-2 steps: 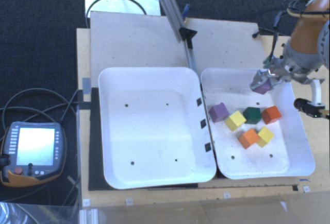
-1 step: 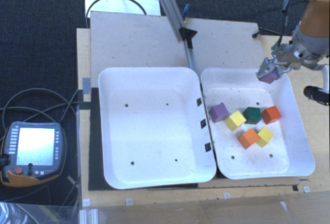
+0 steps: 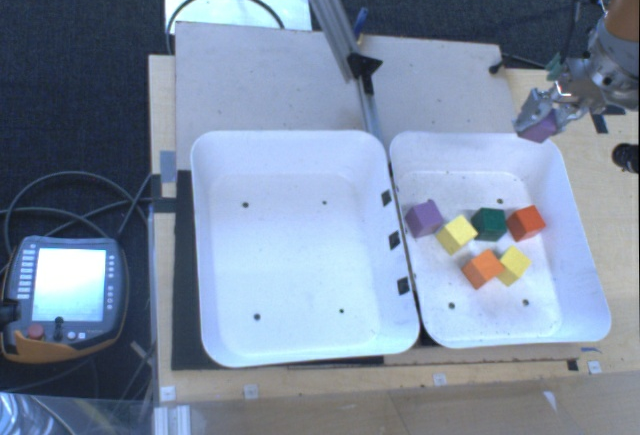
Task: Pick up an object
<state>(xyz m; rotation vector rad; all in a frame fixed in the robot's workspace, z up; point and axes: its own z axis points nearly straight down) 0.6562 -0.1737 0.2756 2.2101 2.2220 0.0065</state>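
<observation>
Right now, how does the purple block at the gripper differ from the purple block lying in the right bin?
The purple block at the gripper sits between the gripper fingers, above the far rim of the right bin; the purple block in the bin rests on the bin floor. The first is alone and partly hidden; the second is in full view, beside the yellow block. Both look the same purple.
</observation>
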